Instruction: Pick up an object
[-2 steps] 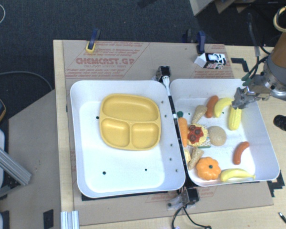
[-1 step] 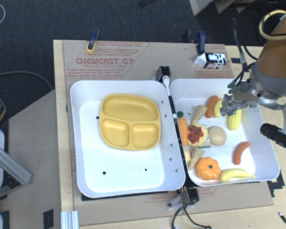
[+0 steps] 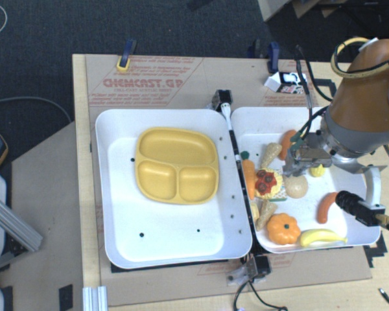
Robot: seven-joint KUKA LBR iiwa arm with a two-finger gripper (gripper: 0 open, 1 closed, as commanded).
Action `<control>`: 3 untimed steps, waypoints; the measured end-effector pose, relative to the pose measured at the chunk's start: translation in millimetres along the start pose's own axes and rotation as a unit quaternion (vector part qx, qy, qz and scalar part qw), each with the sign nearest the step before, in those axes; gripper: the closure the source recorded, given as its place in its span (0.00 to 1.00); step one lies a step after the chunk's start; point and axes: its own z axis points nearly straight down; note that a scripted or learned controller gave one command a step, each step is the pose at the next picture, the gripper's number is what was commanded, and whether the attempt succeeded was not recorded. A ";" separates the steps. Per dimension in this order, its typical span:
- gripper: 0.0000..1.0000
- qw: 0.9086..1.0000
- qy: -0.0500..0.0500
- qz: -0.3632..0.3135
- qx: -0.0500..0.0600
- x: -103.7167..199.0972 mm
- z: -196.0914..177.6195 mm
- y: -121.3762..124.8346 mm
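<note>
The right bin (image 3: 356,229) holds several toy foods. Along its front lie an orange pumpkin (image 3: 284,229), a yellow banana (image 3: 322,238) and a reddish sausage (image 3: 326,207). Further back are a red berry cluster (image 3: 266,181), an orange carrot (image 3: 248,173), a pale round piece (image 3: 296,187), a beige pastry-like piece (image 3: 270,154) and an orange piece (image 3: 287,142). My gripper (image 3: 298,164) hangs low over the middle of this bin. It is just above the pale round piece and to the right of the berry cluster. A small yellow piece (image 3: 318,170) peeks out beside it.
The left bin (image 3: 117,193) holds a yellow divided plate (image 3: 178,165). A black divider strip (image 3: 236,167) runs between the bins. The grey arm (image 3: 363,109) covers the right bin's back right corner. Cables and clamps (image 3: 272,57) sit along the bench's far edge.
</note>
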 end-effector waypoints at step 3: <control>1.00 1.000 -0.001 0.000 -0.004 44.5 -2.5 -7.0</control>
